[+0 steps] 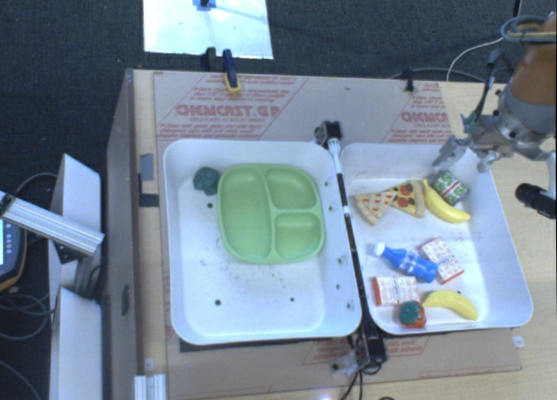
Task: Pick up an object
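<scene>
My gripper (465,156) hangs over the far right corner of the right bin (513,298), open, with nothing between its fingers. Just below it lie a small green can (451,186) and a yellow banana (445,204). A pizza slice (391,201) lies to their left. Nearer the front are a blue bottle (406,261), two red-and-white cartons (442,259) (394,290), a red tomato-like toy (411,314) and a second banana (451,304).
The left bin (187,303) holds a green divided plate (270,214) and a dark green lump (206,180) at its far left. A black divider rail (345,216) runs between the bins. Cables trail behind the arm at the upper right.
</scene>
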{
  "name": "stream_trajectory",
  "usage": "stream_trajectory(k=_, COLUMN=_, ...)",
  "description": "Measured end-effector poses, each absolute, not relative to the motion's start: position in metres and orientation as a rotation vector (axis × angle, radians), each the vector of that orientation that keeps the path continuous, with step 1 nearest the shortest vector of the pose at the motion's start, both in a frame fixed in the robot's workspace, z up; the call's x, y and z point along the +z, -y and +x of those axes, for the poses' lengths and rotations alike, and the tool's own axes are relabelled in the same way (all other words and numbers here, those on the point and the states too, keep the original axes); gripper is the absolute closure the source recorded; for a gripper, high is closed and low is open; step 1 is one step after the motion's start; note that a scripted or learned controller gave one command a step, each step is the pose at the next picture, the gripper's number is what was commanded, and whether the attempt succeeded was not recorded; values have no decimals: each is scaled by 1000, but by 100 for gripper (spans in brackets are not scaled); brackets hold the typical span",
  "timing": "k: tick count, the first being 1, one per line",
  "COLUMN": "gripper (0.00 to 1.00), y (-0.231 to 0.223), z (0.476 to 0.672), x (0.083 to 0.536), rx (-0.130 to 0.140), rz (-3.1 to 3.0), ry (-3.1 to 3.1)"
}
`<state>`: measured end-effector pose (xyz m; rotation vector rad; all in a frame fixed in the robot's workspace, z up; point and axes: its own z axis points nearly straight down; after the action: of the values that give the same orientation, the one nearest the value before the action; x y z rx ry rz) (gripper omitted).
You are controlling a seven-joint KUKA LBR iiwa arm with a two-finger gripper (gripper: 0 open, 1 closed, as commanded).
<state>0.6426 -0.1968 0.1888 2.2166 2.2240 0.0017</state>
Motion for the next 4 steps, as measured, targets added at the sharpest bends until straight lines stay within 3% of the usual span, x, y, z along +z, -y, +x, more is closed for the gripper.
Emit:
stream_trajectory(k=1, gripper=0, y=207, z=646, x=119, rx=-1, rz=2220, ry=-2223)
stream_trajectory(k=2, gripper=0, y=207, z=648, x=91, rx=9, rz=2211, ry=-2219)
stream_trajectory(k=3, gripper=100, y=207, z=648, x=100, rx=11, rz=2206, ry=-2219)
stream_trajectory(k=4, gripper=100, y=172, z=612, x=153, rx=3, rz=2215, ry=-2225)
